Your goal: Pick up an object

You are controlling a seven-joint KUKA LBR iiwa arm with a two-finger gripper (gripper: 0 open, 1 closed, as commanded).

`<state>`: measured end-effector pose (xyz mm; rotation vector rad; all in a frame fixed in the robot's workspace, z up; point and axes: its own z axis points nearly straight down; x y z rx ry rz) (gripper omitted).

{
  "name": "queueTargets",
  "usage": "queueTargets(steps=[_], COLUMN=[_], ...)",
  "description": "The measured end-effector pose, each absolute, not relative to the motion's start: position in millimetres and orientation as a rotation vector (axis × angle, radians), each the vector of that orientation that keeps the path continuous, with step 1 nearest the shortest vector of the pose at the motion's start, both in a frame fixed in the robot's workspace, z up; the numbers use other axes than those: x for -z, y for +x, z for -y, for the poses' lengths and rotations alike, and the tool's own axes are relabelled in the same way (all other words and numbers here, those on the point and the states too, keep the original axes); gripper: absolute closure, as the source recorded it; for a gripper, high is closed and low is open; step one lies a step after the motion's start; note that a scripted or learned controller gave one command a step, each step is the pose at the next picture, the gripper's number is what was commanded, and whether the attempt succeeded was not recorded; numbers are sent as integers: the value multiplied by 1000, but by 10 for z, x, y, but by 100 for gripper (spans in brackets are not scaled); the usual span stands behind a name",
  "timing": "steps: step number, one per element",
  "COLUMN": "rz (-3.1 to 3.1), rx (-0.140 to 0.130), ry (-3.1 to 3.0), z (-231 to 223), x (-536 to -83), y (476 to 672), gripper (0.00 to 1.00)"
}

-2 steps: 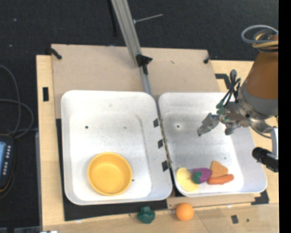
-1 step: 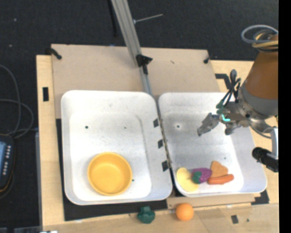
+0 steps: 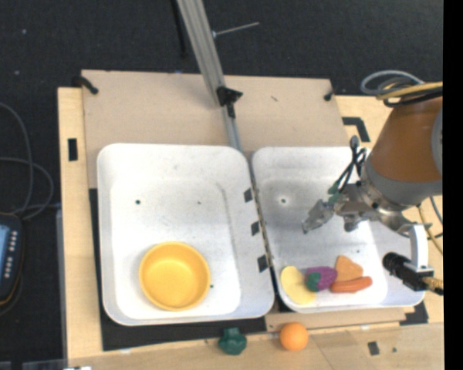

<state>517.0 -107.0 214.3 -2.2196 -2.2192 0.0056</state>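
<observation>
Two bins (image 3: pixel 177 160) sat before you, the gripper (image 3: pixel 315 218) over the right one. You couldn't tell its state. Toy foods (image 3: pixel 328 278) lay clustered below it.

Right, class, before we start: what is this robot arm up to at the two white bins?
A grey and orange arm reaches in from the right, its hand over the middle of the right bin, holding nothing that can be seen. Small toy foods lie clustered at that bin's near edge. A yellow bowl sits in the left bin. An orange ball and a green object lie outside, on the bench.
</observation>
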Motion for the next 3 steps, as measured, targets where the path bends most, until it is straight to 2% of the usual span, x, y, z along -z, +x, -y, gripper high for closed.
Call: queueTargets(steps=[2,3], rz=[2220,2218], rx=[-3,5], ry=[-2221,-2229], z=[1063,1071], x=[-1111,-1231], y=[5148,5170], gripper=[0,100])
